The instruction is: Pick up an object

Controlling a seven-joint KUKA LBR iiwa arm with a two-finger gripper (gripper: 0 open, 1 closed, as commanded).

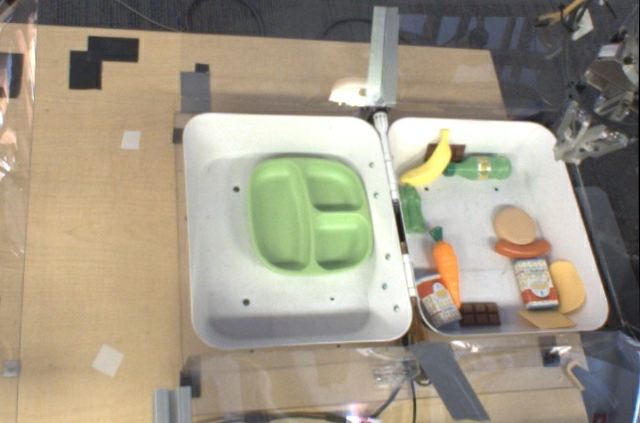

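fingers (pixel 590 136): opening cannot be told | at right bin (pixel 500 201) edge | near bottle (pixel 478 169)

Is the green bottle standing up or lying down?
Lying down. The green bottle rests on its side in the right bin, long side flat, beside the banana.

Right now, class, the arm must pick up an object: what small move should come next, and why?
Probably swing the gripper left over the right bin and down toward the burger bun. The gripper sits beyond the bin's right rim, holding nothing, and the bun lies apart from its neighbours.
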